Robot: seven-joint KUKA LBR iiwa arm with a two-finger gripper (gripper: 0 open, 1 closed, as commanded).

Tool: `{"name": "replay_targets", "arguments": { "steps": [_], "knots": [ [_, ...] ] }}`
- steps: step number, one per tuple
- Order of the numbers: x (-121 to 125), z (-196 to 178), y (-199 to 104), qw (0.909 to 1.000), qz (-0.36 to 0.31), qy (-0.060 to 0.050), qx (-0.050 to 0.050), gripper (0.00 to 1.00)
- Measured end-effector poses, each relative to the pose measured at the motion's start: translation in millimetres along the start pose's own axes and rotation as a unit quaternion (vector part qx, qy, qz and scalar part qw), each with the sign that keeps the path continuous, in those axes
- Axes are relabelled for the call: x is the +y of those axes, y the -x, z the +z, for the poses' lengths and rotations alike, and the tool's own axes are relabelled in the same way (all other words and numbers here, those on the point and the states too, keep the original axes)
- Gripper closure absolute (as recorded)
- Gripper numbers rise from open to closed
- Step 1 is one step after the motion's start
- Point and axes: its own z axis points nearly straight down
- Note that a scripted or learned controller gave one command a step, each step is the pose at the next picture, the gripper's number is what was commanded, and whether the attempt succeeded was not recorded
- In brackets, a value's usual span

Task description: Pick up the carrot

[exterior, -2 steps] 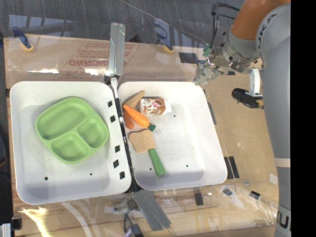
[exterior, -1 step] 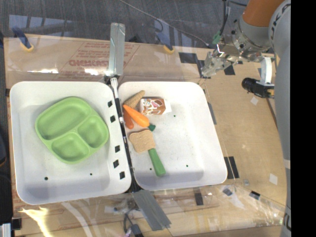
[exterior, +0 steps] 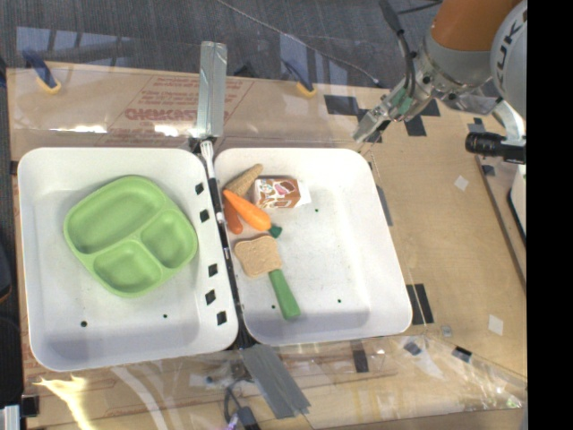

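Hanging above the right bin's far right corner, my pincer gave no clear sign of being open or closed. The small orange plastic carrot lay well off toward the left wall of the shallow white right bin, slanting, crowded by the round tan toy bread slice.

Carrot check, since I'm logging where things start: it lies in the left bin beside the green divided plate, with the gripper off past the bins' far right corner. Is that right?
Not quite. The camera view shows the carrot in the right bin, near its left wall, not in the left bin with the green divided plate. The gripper is indeed past the far right corner.
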Motion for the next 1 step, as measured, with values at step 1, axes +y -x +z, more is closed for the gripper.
{"name": "replay_targets", "arguments": {
  "steps": [1],
  "knots": [
    [-7.7,56.6,11.8,0.9752,-0.221,0.0,0.0,1.0]
  ]
}}
